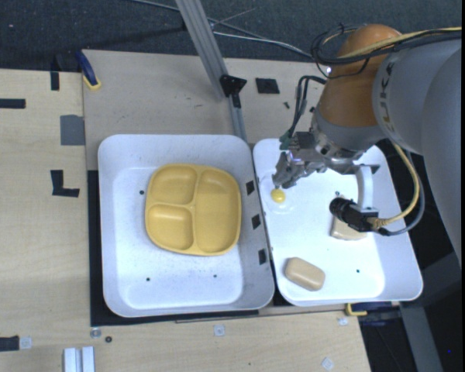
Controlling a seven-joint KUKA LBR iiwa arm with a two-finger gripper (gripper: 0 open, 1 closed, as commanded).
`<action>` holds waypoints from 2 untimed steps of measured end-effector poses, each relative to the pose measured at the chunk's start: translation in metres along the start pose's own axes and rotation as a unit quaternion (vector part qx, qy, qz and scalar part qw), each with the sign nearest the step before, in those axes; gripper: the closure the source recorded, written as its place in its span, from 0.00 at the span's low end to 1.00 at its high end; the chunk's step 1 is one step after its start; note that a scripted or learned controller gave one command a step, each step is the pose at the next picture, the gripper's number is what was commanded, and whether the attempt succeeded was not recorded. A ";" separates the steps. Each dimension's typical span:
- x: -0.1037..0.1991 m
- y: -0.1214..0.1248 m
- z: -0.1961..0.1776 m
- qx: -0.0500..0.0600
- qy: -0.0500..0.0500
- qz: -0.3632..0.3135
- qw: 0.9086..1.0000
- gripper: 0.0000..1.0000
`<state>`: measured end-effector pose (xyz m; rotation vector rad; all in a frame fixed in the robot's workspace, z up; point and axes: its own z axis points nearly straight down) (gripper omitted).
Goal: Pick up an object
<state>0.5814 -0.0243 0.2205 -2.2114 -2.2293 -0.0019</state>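
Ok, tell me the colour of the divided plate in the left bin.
Mustard yellow; the divided plate shows plainly in the camera view.

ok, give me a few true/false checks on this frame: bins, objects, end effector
1. The yellow divided tray lies in the left bin. True.
2. The end effector is over the left bin. False: it is over the right bin, near its left edge.
3. A small yellow ball lies just below the end effector. True.
4. The tan block lies on the divided tray. False: it lies in the right bin, near its front edge.
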 end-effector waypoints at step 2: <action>0.101 0.029 0.016 0.001 0.000 0.001 1.000 1.00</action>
